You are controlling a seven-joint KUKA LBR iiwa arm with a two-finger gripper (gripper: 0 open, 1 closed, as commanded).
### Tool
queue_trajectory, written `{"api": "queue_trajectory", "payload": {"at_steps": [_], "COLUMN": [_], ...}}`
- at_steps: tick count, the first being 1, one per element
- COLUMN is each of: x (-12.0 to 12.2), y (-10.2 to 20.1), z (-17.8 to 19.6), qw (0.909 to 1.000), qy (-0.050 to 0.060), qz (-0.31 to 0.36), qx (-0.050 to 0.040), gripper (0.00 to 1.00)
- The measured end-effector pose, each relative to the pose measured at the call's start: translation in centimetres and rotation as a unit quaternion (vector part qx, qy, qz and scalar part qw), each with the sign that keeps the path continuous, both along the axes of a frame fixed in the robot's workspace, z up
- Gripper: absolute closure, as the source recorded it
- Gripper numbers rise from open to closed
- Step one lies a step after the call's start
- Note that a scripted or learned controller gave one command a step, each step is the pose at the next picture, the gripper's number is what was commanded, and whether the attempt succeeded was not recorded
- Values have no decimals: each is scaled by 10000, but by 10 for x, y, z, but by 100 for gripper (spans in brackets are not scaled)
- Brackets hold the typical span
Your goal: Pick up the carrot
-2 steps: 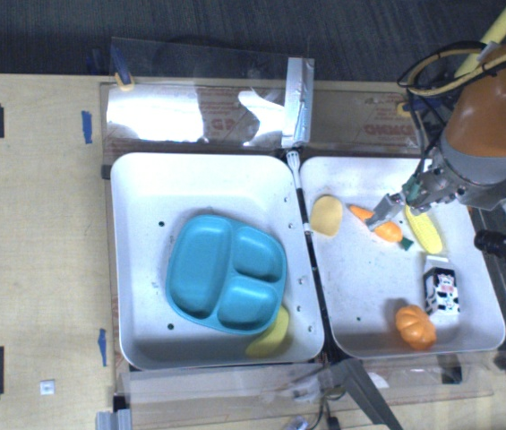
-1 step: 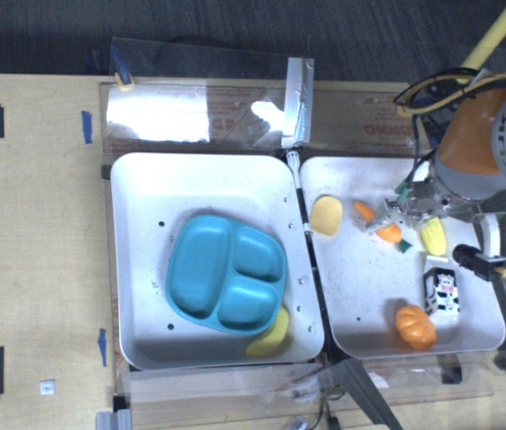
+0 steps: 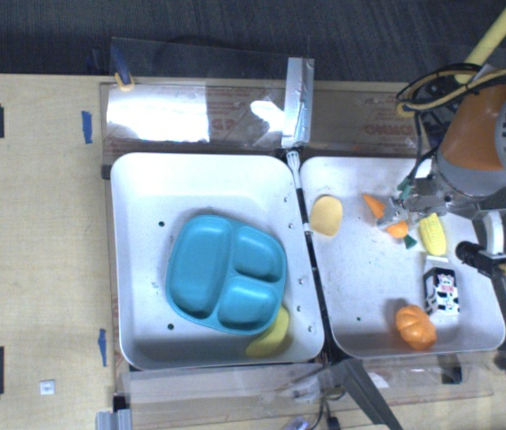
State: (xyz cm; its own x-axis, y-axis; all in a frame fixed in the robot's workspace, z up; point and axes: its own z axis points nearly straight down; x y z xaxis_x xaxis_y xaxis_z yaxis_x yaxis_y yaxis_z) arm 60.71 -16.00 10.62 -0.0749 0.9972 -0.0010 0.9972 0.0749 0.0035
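Note:
The carrot [image 3: 375,206] lies slantwise in the upper part of the right bin [image 3: 360,330]. Its orange tip points up-left and its green end is down-right, next to the corn. My gripper [image 3: 398,211] is low over the carrot's middle and covers that stretch, so orange shows on both sides of it. The grey arm with its orange band [image 3: 476,141] comes in from the upper right. Whether the carrot is held cannot be told from this angle.
In the right bin are a yellow round piece [image 3: 326,215], a corn cob [image 3: 432,235], a small cow-print carton [image 3: 443,292] and an orange fruit [image 3: 415,326]. The left bin [image 3: 136,195] holds a blue divided plate [image 3: 226,272] and a yellow item [image 3: 273,333].

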Motion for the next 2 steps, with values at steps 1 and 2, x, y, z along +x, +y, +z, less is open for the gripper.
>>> {"api": "queue_trajectory", "payload": {"at_steps": [1,2], "x": [42,45], "y": [47,85], "z": [110,77], "qw": [10000,9999], "qy": [-32,44], "qz": [-18,144], "qx": [-3,11], "gripper": [100,100]}}
